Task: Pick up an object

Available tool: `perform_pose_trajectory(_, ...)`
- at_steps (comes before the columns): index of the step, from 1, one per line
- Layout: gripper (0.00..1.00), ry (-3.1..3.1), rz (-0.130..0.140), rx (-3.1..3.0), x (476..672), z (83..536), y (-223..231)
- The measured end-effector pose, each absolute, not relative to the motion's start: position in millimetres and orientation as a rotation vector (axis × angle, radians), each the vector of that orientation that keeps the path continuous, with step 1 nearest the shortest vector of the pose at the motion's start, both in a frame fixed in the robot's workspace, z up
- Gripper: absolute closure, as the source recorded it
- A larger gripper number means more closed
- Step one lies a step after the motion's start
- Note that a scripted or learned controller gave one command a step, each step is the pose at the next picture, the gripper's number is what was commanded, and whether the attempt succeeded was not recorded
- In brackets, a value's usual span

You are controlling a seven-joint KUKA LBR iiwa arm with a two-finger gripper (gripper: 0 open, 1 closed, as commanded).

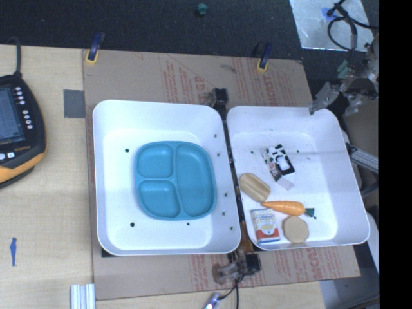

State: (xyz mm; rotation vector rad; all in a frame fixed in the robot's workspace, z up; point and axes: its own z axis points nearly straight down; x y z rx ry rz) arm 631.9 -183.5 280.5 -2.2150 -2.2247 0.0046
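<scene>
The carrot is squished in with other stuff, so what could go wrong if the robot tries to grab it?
The carrot lies close to the round cookie, the small box and the bread roll, so the hand might bump or catch a neighbour instead. They also lie near the right bin's front wall, which could block it.

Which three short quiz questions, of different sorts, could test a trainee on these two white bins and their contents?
1. True or false: the blue three-compartment plastic plate lies in the left white bin.
2. Which item lies nearest the orange toy carrot? A) tan oval bread piece B) round beige disc C) black-and-white packet
3. Fill in: the small red-and-white carton sits in the ____ white bin.

Key: 1 true; 2 B; 3 right.
</scene>
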Motion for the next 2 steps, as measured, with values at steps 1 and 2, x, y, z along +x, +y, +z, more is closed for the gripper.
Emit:
perform_pose_trajectory(1,0.0,-2.232,-0.007,-2.224,627.6,117,-164)
perform_pose_trajectory(2,0.0,-2.236,-0.014,-2.23,616.8,107,-151)
